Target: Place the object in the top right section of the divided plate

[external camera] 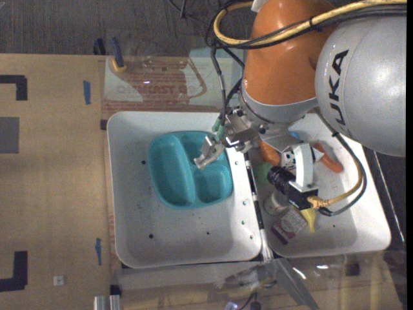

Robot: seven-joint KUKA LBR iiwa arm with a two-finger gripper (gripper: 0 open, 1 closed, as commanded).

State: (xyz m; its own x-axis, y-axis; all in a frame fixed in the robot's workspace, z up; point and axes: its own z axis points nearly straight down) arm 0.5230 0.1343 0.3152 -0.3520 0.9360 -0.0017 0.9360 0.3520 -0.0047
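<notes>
A teal divided plate lies in the left bin, with one long section on its left and two smaller ones on its right. My gripper hangs over the upper right section, close to the plate's right rim. A small green piece shows just above the gripper's tip; I cannot tell whether it is a held object or part of the tool. The arm's orange band and grey wrist cover much of the right bin.
The right bin holds several items partly hidden by the arm: an orange carrot-like piece, a yellow item, a small dark packet and a dark green thing. A clear plastic sheet lies behind the left bin.
</notes>
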